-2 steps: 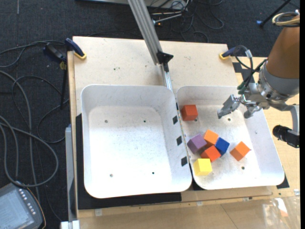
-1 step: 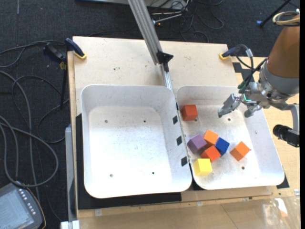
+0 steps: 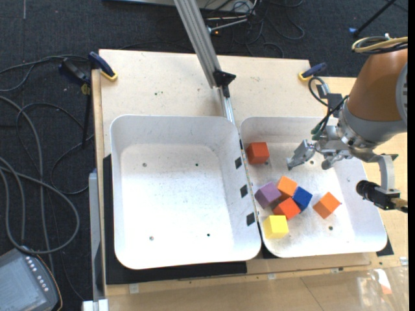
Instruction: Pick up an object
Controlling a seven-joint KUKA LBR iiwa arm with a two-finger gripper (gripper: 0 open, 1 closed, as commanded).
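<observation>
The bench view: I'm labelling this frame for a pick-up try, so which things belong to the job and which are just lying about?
Belongs to the job:
- hand, above the right bin
- red block
- purple block
- orange blocks
- blue block
- red-orange block
- yellow block

Just lying about:
- left bin
- clamps
- metal pole
- floor cables

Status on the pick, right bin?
Gripper open, nothing between fingers, over right white bin. Lone red-orange cube sits to its left. Clustered purple, orange, blue, red, yellow cubes below.
</observation>
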